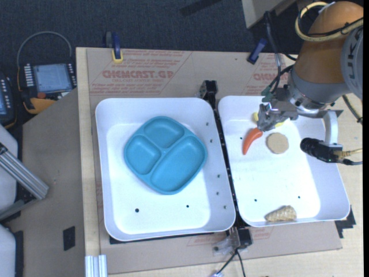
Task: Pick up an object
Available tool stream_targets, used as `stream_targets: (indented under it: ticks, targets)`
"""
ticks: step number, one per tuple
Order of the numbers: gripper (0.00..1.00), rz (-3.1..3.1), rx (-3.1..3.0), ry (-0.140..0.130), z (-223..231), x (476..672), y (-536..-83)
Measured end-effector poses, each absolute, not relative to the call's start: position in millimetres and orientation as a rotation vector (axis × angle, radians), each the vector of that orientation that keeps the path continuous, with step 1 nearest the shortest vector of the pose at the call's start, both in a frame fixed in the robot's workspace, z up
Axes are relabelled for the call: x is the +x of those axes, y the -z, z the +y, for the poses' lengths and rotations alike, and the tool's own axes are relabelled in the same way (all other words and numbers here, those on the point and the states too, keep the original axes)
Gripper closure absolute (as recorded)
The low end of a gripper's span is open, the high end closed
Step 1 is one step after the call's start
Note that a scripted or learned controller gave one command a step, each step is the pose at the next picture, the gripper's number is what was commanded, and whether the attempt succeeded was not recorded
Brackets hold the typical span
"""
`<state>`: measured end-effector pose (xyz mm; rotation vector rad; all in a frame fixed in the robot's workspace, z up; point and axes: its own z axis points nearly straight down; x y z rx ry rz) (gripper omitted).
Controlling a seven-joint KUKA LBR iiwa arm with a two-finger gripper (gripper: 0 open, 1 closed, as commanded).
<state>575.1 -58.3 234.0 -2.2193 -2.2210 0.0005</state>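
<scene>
In the right bin (pixel 320 184) lie an orange chilli-shaped piece (pixel 250 141), a round tan biscuit (pixel 277 143) and, near the front rim, a tan crust-like piece (pixel 281 214). My gripper (pixel 266 120) hangs at the far part of this bin, just above the upper end of the orange piece. A small yellow object (pixel 255 118) peeks out beside the gripper, partly hidden by it. I cannot make out whether anything is held.
The left bin (pixel 109 172) holds a blue divided plate (pixel 165 153). A black clamp (pixel 208 89) sits at the far end of the wall between the bins. A black cable fitting (pixel 316 148) juts over the right bin's right side.
</scene>
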Motion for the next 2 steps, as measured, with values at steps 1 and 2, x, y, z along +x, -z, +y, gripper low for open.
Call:
stream_targets:
  ticks: [1,2]
  targets:
    - [1.0,-2.227,-2.219,0.004,-7,586.4,-241]
    - [1.0,-2.23,-2.216,0.006,46,606.2,-247]
